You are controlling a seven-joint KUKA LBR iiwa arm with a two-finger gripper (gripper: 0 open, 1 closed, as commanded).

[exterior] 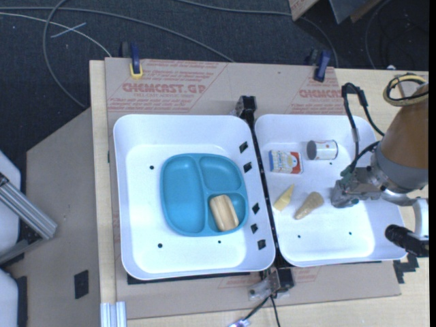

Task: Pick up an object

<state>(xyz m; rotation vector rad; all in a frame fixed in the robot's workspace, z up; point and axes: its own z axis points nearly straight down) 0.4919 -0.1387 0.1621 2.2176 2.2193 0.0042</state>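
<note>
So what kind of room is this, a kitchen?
More likely a robot lab. A grey arm's gripper hangs over two shallow white bins, clamped to a board, with loose cables on the dark floor.

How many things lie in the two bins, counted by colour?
Blue: 1, the divided plate.
Tan or yellowish: 3, the bread-like piece on the plate, a wedge and a cone.
White: 1, the small carton.
Silver: 1, the can.
Total: 6.

Single fixed camera above bench (102, 182), slanted downward, both white bins (136, 251) framed; arm (409, 148) enters right.
</note>
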